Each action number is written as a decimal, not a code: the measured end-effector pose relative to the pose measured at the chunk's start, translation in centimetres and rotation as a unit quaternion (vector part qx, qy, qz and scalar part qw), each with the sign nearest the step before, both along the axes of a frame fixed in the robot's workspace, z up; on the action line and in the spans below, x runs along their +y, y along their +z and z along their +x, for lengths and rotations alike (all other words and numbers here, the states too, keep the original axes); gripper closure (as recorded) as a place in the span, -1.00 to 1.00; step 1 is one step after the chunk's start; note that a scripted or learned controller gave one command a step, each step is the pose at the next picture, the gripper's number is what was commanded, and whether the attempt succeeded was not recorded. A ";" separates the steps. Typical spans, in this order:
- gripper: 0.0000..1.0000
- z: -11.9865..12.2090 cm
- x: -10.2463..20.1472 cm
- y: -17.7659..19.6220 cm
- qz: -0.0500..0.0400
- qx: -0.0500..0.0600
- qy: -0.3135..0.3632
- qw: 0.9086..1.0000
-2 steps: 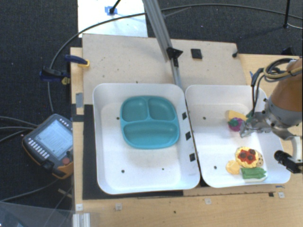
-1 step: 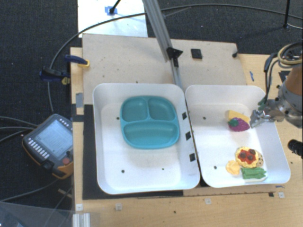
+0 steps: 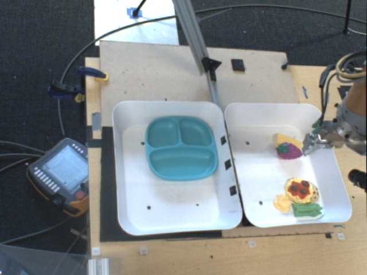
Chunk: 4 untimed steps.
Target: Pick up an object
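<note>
Camera view from above: claw (image 3: 312,142) sat low over the right-hand bin (image 3: 258,116), just beside the purple grapes toy (image 3: 289,150) and the yellow wedge (image 3: 283,139) behind it. Cannot tell claw's state. Nothing seen held; pick judged not yet done. Toy food cluster (image 3: 300,196) lay nearer the camera than the claw; teal divided plate (image 3: 181,148) well off, across the divide in the other bin.

Brightness: even and fairly bright, no dim corners
Glare: the two white bins (image 3: 172,222) look washed out and show little surface detail
Shadows: soft and faint, a thin one under the teal plate (image 3: 181,148)
Sharpness: moderate overall, small toy foods (image 3: 299,196) look grainy
Blur: the gripper (image 3: 312,142) at the right edge is slightly smeared
Distortion: bench edges look straight
</note>
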<state>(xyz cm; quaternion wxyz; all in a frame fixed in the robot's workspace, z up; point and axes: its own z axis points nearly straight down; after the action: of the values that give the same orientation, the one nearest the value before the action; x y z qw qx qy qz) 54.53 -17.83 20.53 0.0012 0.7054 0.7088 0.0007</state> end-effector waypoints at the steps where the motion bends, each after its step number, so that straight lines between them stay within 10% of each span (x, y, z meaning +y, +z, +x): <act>1: 1.00 -0.5 5.2 -0.7 0.001 0.001 0.002 1.000; 4: 1.00 -1.7 20.4 0.6 0.001 0.001 0.002 1.000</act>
<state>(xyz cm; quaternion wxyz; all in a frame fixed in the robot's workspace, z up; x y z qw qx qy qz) 52.85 2.57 21.09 -0.0004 0.7038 0.7104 0.0008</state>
